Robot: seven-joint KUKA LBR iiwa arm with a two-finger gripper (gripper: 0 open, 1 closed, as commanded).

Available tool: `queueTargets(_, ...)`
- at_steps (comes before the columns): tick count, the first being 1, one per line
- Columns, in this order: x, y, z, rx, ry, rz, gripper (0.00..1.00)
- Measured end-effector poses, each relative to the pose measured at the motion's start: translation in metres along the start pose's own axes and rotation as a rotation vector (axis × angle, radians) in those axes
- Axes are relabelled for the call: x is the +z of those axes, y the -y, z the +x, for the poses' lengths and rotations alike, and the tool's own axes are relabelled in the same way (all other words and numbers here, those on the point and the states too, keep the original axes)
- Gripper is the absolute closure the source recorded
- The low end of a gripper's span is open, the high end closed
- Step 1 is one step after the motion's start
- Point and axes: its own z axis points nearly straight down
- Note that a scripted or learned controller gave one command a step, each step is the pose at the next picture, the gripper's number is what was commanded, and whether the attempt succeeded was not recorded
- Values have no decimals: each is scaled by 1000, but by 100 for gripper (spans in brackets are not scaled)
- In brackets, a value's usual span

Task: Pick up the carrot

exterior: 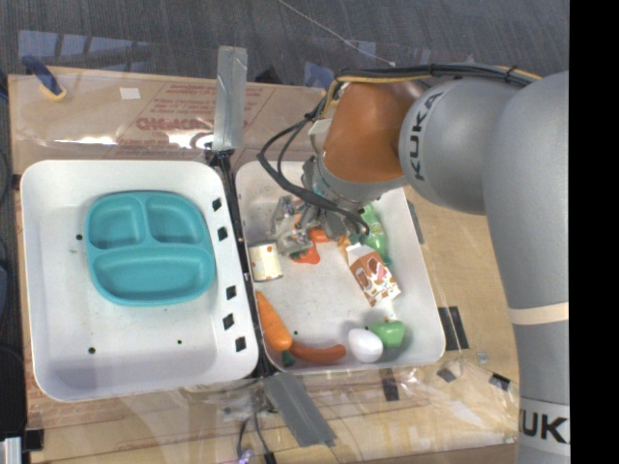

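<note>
The carrot lies in the right bin, pressed along the bin's left wall toward the near corner, its thick end pointing to the far side and its tip near a red sausage that lies along the near wall. Tucked against the wall like that, it leaves room for a finger on its open side only, so a grasp would probably have to come in along its length or nudge it clear first. The claw sits well away from the carrot, low over the middle of the same bin, beside a small cream-coloured cup and just above a small orange-red piece; whether it is open or closed, I cannot tell, as the wrist and cables hide it. Judging by this, the arm is not yet lined up with the carrot and would need to travel toward the near-left corner. A printed packet lies to the right of the claw, and a white egg and a green toy rest beside the sausage. The left bin holds a teal divided plate, well apart from the carrot across the dividing wall.
</note>
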Motion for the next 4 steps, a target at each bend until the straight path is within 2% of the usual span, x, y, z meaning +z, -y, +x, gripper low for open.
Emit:
queueTargets(1,-156,66,31,61,15,5,100)
queueTargets(2,-317,122,10,203,11,3,100)
queueTargets(3,-275,124,-13,-290,1,-5,100)
queueTargets(4,-393,125,-12,-571,8,2,100)
